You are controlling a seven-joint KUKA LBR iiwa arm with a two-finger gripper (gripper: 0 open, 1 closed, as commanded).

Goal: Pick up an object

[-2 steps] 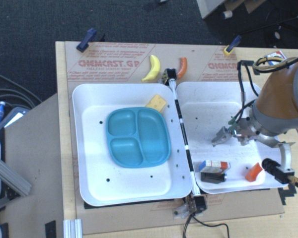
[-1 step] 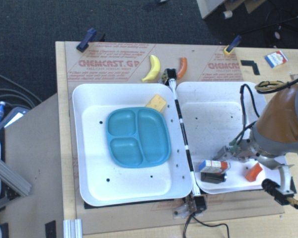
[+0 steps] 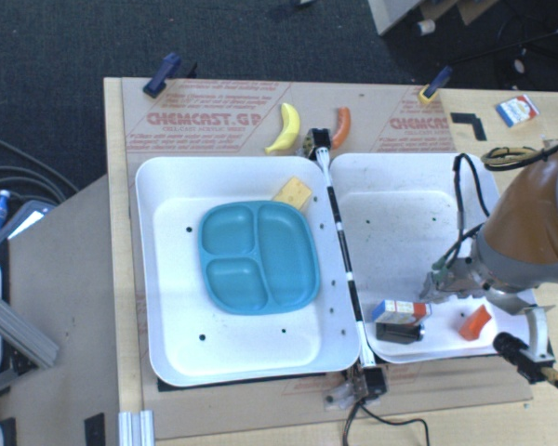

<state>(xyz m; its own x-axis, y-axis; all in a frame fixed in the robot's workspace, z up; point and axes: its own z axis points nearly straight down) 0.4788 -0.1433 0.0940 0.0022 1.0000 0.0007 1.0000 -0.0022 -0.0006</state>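
In the right bin [image 3: 391,203], near its front edge, lie a small white box with red and blue ends [image 3: 399,309], a black object [image 3: 397,332] just in front of it, and an orange piece [image 3: 474,322] to the right. The arm reaches in from the right, and its gripper [image 3: 440,282] hangs low over the bin floor, just up and right of the small box. The left bin [image 3: 167,277] holds a blue divided plate [image 3: 259,255], with a yellow block [image 3: 293,193] at the plate's far edge.
A banana [image 3: 284,128] and an orange carrot-like item [image 3: 340,126] lie on the bench behind the bins. Clamps sit at the bench's back edge [image 3: 161,75] [image 3: 434,84]. A black divider strip [image 3: 339,249] runs between the bins. Cables hang by the arm.
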